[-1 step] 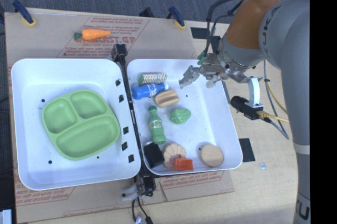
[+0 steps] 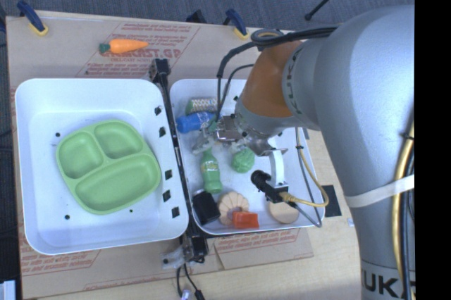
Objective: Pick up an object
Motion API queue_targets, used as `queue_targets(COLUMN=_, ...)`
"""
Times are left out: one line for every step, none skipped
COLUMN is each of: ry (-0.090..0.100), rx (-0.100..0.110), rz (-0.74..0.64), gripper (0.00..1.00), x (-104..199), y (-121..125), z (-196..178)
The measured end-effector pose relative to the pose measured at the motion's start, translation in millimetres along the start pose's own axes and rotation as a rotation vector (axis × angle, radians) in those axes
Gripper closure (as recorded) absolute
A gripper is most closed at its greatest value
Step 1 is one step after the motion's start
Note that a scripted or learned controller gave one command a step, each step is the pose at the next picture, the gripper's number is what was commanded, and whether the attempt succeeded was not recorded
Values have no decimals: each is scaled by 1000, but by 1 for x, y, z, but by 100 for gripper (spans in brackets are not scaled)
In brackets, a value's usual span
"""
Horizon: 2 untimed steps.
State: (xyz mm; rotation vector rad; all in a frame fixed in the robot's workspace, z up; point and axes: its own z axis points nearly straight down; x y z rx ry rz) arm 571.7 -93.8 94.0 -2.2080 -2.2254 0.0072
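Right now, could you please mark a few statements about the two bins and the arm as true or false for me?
1. The green divided plate lies in the left bin. True.
2. The toy carrot lies in the right bin. False: it lies on the cardboard behind the left bin.
3. The gripper is over the right bin. True.
4. The green bottle sits on the plate. False: it is in the right bin.
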Motion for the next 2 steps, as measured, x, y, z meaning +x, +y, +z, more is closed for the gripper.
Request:
queue_targets(ry=-2, rx=0, rz=-4, gripper=100, x=-1, y=1, z=-11)
queue_targets(ry=-2, rx=-9, rz=1, gripper=100, x=40, y=13, z=-151)
